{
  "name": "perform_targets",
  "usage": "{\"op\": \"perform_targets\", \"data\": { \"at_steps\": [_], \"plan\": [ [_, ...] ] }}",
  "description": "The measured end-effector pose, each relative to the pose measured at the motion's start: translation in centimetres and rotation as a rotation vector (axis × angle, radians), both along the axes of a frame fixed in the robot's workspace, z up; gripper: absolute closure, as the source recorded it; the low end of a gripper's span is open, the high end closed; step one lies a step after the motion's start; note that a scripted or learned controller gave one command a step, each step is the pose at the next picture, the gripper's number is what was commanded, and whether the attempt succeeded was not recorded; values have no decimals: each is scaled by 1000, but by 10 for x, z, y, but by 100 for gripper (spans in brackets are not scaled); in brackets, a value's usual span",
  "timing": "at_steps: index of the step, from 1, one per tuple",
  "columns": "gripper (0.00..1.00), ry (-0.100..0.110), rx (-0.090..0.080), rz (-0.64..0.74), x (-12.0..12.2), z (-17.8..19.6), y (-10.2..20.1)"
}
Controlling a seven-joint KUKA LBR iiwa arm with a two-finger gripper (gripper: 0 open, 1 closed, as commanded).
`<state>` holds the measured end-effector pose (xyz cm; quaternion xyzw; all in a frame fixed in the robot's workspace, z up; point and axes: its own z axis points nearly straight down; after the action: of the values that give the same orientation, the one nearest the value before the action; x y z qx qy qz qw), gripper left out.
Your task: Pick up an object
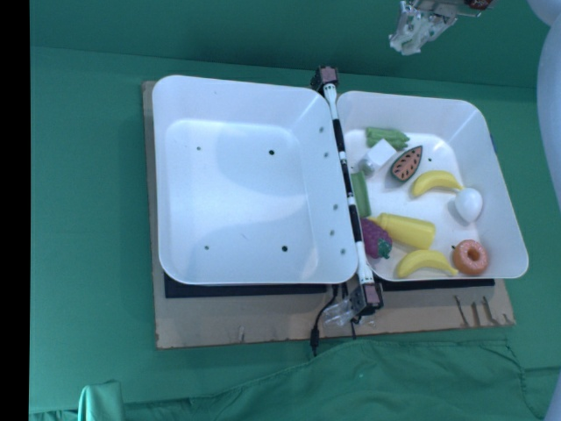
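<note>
1. Green cloth (88,191) covers the bench, bunched in folds along the near edge, beneath a brown cardboard sheet (237,327) bearing both bins.
2. In the right-hand shallow white plastic bin (491,139), nearest the camera, lie a curved yellow toy banana (424,263) and an orange ring-shaped doughnut (471,257), just beside each other.
3. A dark red, berry-like toy fruit (376,238) touches a yellow bottle-shaped toy (408,231) lying on its side.
4. Mid-bin sit a white egg-shaped toy (469,203), a second yellow banana (436,181) and a long green vegetable (360,193) against the left wall.
5. Farther back are a watermelon slice (407,163), a small white block (379,155) and a green pod-like toy (387,136).
6. The left-hand shallow white bin (175,103) shows a few dark specks; a black-and-white striped bar (344,174) divides the bins.
7. Farthest off, the two-finger metal gripper (410,35) hangs well above and beyond the right bin, nothing between its fingers; whether they are apart or together cannot be told.
</note>
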<state>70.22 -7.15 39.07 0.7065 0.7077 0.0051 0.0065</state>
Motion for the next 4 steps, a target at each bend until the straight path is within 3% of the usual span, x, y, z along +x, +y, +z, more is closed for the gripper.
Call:
{"op": "perform_targets", "data": {
  "at_steps": [1,2,3,4],
  "plan": [
    [100,10,-2,-9,-2,-2,-35],
    [100,20,-2,-13,-4,-67,-114],
    [100,4,-1,-2,-16,1,-86],
    [100,20,0,-9,-13,-70,-118]
  ]
}}
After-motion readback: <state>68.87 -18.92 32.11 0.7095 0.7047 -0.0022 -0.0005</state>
